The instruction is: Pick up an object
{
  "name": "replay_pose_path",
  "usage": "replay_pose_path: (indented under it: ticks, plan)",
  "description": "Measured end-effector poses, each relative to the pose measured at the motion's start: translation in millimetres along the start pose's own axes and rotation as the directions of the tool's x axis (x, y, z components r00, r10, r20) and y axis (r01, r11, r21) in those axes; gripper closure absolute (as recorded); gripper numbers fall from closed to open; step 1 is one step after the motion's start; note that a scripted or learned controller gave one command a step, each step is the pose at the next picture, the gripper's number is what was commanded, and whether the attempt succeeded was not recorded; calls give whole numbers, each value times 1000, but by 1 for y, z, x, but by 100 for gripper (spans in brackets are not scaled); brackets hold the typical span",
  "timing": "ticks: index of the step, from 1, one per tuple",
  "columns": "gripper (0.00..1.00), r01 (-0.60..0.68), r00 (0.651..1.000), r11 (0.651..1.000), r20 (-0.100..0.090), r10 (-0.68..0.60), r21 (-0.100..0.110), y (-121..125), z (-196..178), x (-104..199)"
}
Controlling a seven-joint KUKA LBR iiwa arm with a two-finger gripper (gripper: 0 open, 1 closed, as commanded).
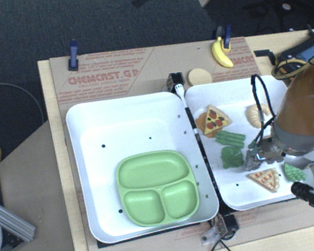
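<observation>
The arm reaches into the right bin (238, 197), and its hand (254, 159) hangs low near the middle of that bin, just above the bin floor. How the hand is set, spread or pressed together, cannot be told at this size, and nothing can be seen pinched in it. The things it could take all lie close around the hand. A green leafy piece (230, 156) sits just beside the hand on the side toward the left bin (89, 138), nearly touching it, and a longer green piece (230, 138) lies a little farther off on the same side and toward the back of the bin, its long axis running across the bin from the divider toward the arm. A pizza slice (265, 179) lies just in front of the hand, toward the near rim, its point turned toward the near rim. A second pizza slice (213, 120) lies well behind the green pieces, near the divider. In the left bin a green divided plate (156, 187) rests alone, well apart from the hand. By my judgement the leafy piece and the near pizza slice are the likeliest targets, since each needs only a short sideways shift and a drop; the flat slice may be hard to pinch against the bin floor.
</observation>
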State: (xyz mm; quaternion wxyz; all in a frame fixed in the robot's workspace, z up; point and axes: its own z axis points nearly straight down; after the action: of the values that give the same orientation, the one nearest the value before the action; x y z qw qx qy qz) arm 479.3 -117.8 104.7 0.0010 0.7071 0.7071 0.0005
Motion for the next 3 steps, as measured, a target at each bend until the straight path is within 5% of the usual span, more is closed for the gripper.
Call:
replay_pose_path:
  ticks: [1, 3]
  plan:
    - [100, -8, 1000, 1000, 3, 8, 1, -1, 6, -112]
    - [100, 2, 1000, 1000, -4, -2, 4, 0, 20, -69]
